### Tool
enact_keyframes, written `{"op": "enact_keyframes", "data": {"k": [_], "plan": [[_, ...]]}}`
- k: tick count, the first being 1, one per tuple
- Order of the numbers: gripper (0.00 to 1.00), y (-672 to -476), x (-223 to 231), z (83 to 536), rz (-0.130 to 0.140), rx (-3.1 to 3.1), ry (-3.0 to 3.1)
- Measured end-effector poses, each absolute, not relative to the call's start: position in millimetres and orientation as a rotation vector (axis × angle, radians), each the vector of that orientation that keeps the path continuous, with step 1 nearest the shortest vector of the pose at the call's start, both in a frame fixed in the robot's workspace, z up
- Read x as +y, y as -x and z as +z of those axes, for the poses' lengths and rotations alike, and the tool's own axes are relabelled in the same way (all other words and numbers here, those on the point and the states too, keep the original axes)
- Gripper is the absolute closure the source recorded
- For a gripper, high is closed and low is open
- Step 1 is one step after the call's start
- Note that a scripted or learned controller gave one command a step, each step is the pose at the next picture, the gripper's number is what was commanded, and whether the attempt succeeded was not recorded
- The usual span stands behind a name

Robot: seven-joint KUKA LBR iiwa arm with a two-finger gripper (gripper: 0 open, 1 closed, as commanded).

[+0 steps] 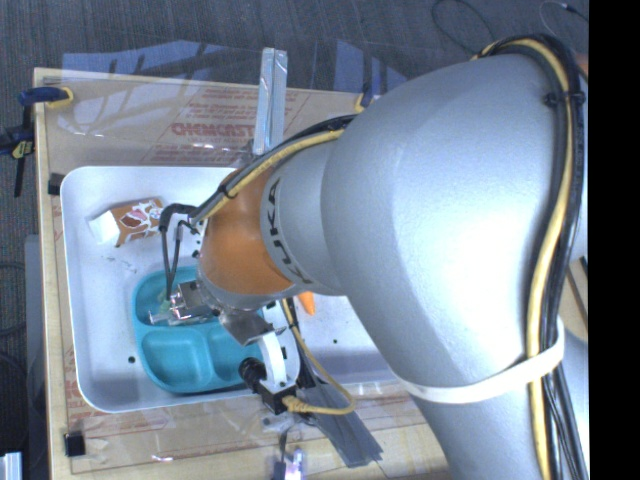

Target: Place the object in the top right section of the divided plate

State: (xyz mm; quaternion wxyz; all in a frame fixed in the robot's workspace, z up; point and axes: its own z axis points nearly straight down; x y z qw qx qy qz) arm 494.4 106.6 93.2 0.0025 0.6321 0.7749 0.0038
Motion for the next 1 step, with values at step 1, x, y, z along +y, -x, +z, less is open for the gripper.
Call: {"op": "enact_keyframes", "data": {"k": [1], "plan": [[0.0,-494.5,103.4,93.1,0.007,2.424,-1.986]]}}
